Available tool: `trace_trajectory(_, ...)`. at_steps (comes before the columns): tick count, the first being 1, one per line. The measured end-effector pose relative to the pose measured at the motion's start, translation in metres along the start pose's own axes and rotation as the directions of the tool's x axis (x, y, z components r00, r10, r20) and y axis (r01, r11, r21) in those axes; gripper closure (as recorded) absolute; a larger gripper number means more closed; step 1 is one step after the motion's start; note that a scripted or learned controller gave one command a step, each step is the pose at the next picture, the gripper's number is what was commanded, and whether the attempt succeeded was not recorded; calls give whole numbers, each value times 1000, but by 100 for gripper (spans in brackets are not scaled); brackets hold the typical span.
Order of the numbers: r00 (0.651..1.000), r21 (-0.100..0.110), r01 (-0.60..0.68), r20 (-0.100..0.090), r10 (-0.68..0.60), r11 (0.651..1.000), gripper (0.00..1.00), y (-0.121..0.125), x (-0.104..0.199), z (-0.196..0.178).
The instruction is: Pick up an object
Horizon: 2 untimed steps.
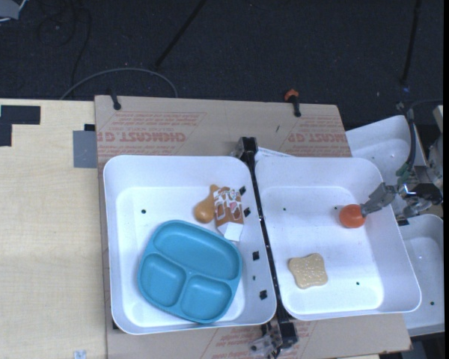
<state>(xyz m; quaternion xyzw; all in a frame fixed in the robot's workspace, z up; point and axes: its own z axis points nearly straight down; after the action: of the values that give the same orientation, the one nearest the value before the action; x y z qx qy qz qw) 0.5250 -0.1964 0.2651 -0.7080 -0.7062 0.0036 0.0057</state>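
Where cardboard (209,129) printed with mirrored red lettering, not readable for certain, underlies two white bins: nearest, in left bin (120,200), blue divided plate (189,270), brown-white toy (221,206) behind; in right bin (374,290), tan cookie (308,271), then orange ball (351,216) touching gripper (374,200), finger spread impossible to tell. Farther, dark floor, cables.

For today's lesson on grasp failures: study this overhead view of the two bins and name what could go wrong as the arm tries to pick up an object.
1. The orange ball is round and lies close to the right bin's far-right wall. The tool comes in low from that side, so it might nudge the ball and send it rolling instead of trapping it.
2. The beige cookie-shaped piece lies flat on the bin floor, so fingers could slide over it.
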Motion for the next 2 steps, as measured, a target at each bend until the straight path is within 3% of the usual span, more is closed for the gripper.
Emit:
trace_trajectory(1,1000,-12,3,3,-3,1000,0,2,0,-6)
trace_trajectory(2,1000,-8,2,1,-2,1000,0,-3,-3,39)
